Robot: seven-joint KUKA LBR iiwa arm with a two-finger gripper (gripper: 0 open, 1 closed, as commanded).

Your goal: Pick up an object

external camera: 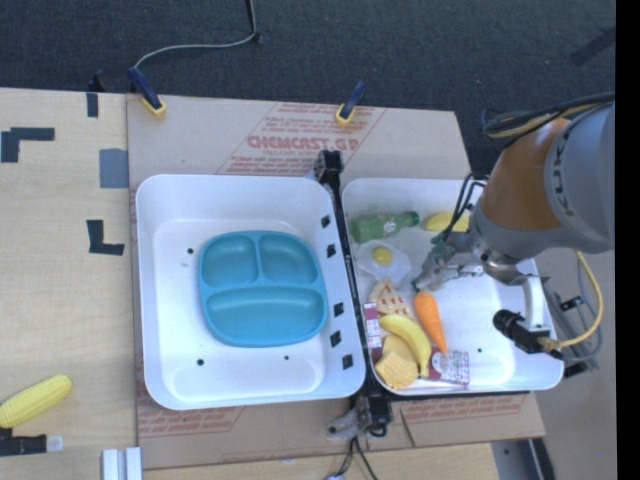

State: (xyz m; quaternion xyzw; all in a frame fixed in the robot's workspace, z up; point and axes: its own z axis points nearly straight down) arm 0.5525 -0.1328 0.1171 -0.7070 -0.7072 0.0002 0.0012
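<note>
Over the right-hand white bin the two-finger gripper hangs low, just above the orange plastic carrot's top end; I can't tell its state. A yellow banana lies beside the carrot.

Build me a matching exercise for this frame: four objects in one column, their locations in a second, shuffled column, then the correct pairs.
Objects:
1. blue divided plastic plate
2. yellow toy corn cob
3. orange toy carrot
4. green plastic bottle

Locations:
A. on the bench, outside both bins, at the view's lower left
B. lying near the right bin's far wall
C. middle of the left bin
D. right bin, just below the gripper

Pairs: 1-C, 2-A, 3-D, 4-B
</note>
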